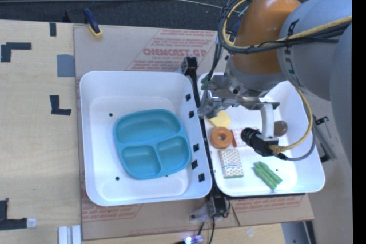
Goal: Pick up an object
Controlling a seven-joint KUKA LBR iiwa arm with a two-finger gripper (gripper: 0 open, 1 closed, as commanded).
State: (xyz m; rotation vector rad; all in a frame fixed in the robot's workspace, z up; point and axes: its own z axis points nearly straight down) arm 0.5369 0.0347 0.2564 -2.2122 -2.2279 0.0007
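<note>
White plastic forms both bins; the right bin (311, 180) holds every loose object, and the arm (297, 26) hangs over its upper left part. The gripper (220, 103) sits low near the divider between the bins, just above a yellow piece (220, 120). You cannot tell from this view whether the jaws stand apart or together; the wrist and cabling mask them, and nothing is seen held between them.

Judgement on the step: you are at the approach to a grasp, and the yellow piece is the likeliest target. Centre over it before descending, because the bin wall lies close on the left and the orange ring (221, 137) lies just beside it below. Descend straight and close only once the piece is bracketed.

The left bin (91, 94) carries a blue divided tray (151, 143) with three compartments, well apart from the work.

Objects in the right bin, by size: a patterned white card packet (231, 162), flat, below the ring; a green pod-like item (267, 174), lying at a slant to its right; the orange ring, flat with its hole up; the yellow piece, pale, partly hidden by the gripper; a small brown object (280, 128) at the right.
</note>
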